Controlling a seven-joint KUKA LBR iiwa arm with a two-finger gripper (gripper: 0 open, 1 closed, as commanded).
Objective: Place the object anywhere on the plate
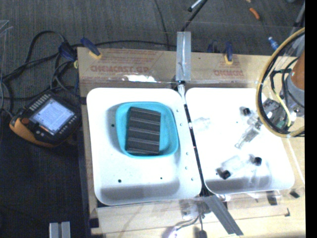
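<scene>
While the arm (297,83) hangs at the three o'clock edge of the camera view, over the right bin (213,177), its gripper (277,114) is tangled in cables and glare. I cannot tell whether it is open or closed, and nothing is visibly held.

A dark ribbed block (144,130) lies flat in the middle of the blue plate (170,133), which sits in the left bin (99,177). Its long side runs twelve to six o'clock. If this block is the task's thing, the placing looks already done.

It looks rigid and fairly light, likely plastic or rubber, with grooves running nine to three o'clock that should resist slipping. The best hold is probably across the narrow width, at its nine and three o'clock edges, near mid-length. The plate's raised rim stands close there, so a descent would need care.

Small clear pieces with black caps (237,165) lie scattered in the right bin, towards five o'clock.
</scene>
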